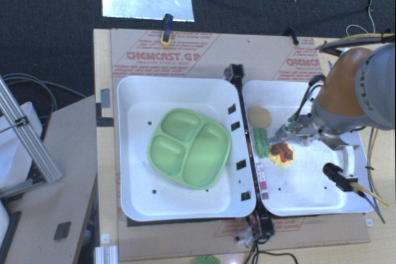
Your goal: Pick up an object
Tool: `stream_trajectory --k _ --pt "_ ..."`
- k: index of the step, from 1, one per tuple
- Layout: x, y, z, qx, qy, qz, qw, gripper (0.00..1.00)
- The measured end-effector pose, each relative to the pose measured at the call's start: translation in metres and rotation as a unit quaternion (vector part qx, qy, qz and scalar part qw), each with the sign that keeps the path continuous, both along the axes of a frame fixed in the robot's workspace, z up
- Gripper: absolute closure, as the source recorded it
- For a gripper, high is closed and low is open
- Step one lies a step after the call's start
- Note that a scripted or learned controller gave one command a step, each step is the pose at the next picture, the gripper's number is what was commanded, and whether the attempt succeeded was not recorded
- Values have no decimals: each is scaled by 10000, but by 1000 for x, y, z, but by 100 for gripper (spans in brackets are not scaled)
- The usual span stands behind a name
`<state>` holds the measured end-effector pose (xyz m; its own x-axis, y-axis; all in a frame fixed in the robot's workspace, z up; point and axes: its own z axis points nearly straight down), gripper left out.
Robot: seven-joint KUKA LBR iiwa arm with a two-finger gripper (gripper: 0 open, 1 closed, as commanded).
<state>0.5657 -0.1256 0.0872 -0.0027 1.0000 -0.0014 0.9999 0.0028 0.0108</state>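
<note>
1. Nearest us, in the right bin [309, 198], a small red and yellow toy [282, 154] is lying on the bin floor, towards the left side. We are taking this as the likeliest thing to pick up.
2. Just beside it, on its left, a green stick-shaped piece [262, 143] is lying along the wall between the two bins.
3. The gripper [288, 134] is hovering over the toy's far edge, reaching in from the right. The picture is blurring there, so we are not able to tell how far it is open or whether it is gripping anything.
4. We are judging the toy to be light, probably soft or rubbery, and lumpy in outline, so it may be squashing or slipping sideways under a pinch. We are favouring a hold across its narrow middle from straight above, clear of the green piece.
5. Across the dividing wall, in the left bin [142, 96], a green divided plate [189, 148] is sitting well apart from the gripper.
6. A little farther back in the right bin, a tan round disc [259, 115] is lying flat near the dividing wall. It is looking thin and awkward to get under.
7. Farthest off, a cardboard sheet [185, 49] with red lettering is showing behind the bins.
</note>
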Motion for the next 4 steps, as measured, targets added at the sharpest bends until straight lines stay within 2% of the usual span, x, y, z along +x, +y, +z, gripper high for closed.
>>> stream_trajectory --k 1,2,3,4 --pt "2 0 13 7 -17 6 10000 100" --pt "2 0 12 10 -9 3 10000 0" --pt "21 -34 42 -5 31 -15 10000 0" --pt "-18 -10 4 16 67 -11 10000 0"
